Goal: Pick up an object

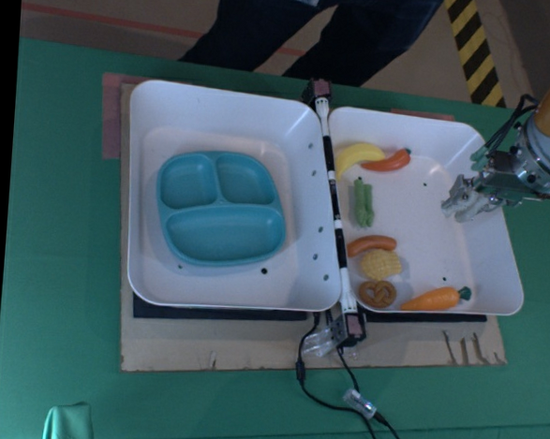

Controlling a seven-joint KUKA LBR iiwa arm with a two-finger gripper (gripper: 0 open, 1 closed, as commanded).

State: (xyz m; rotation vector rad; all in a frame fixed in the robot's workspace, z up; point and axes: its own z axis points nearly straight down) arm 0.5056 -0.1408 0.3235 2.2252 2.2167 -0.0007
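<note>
My gripper (467, 207) hangs over the right side of the right bin (484, 252), with nothing between its fingers. Toy foods lie in that bin to its left and below. A yellow banana (356, 156) and an orange-red pepper (387, 161) sit at the top left. A green bean pod (363, 202) lies below them. Lower down are a sausage (371, 244), a yellow corn piece (381, 264), a pretzel (378, 292) and a carrot (436, 298).
The left bin (139, 214) holds a blue divided plate (219, 207). A black and white divider strip (335, 209) runs between the bins. Cables (339, 378) trail off the bench front. A person's legs (298, 28) stand behind the bench.
</note>
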